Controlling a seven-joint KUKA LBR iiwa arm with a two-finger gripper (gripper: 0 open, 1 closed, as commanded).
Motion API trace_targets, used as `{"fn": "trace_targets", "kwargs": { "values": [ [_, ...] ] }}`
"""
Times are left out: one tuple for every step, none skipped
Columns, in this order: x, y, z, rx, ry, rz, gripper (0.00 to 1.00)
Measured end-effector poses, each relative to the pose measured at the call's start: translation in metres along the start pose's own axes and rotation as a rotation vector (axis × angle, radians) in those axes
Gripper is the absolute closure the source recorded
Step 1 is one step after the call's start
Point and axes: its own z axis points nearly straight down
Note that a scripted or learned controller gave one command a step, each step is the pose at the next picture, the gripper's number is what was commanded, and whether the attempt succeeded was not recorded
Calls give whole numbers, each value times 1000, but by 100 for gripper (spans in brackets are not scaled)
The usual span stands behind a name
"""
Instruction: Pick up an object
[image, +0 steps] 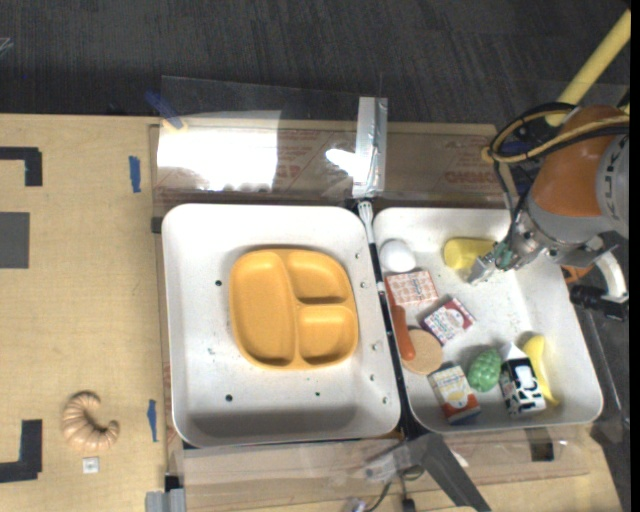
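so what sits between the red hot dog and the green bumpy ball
In the camera view, a tan round disc lies between the red hot dog and the green bumpy ball.

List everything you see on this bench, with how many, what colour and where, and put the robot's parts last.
Bins: two, white, side by side.
Divided tray: one, yellow-orange, in left bin.
Croissant-like toy: one, tan, on bench, lower left.
Yellow object: one, right bin, top, beside gripper.
White round object: one, right bin, top left.
Small packets: two, red-white, right bin, middle.
Small carton: one, right bin, bottom.
Green object: one, right bin, bottom.
Banana-like toy: one, yellow, right bin, lower right.
Arm: one, grey and orange, right.
Gripper: one, over right bin.
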Motion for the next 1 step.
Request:
{"fn": "trace_targets", "kwargs": {
  "values": [
    [0,0,1,1,1,1,0]
  ]
}}
